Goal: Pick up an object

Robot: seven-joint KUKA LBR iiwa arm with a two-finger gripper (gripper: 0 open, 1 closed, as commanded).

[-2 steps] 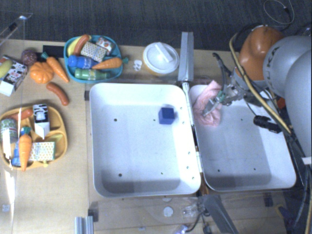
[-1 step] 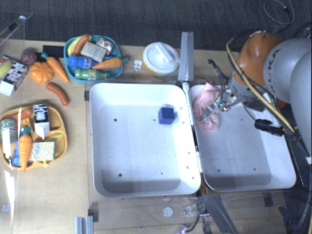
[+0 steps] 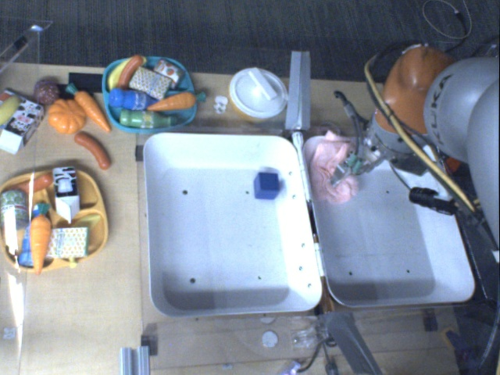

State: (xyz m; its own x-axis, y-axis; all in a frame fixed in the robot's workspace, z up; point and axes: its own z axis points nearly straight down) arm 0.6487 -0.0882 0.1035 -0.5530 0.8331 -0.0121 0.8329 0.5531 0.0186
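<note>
- Nearest the camera, the front parts of two shallow white bins are seen side by side on a light wooden surface (image 3: pixel 78 319).
- At the left edge, a yellow dish (image 3: pixel 95 219) of toy food is set on the surface.
- In the left bin (image 3: pixel 203 287), a small blue cube (image 3: pixel 267 184) is placed towards the far right corner.
- In the right bin (image 3: pixel 406 280), a crumpled pink cloth (image 3: pixel 331 168) is bunched in the far left corner, against the wall shared with the other bin.
- The gripper (image 3: pixel 349 170) is lowered onto the right side of the pink cloth, touching it; whether its fingers are open or closed cannot be told.
- The grey arm (image 3: pixel 461 108), with its orange band, is seen reaching in from the right.
- Farther back, a blue bowl (image 3: pixel 187 116) of toy food and a white lidded container (image 3: pixel 258 94) are set behind the bins.
</note>
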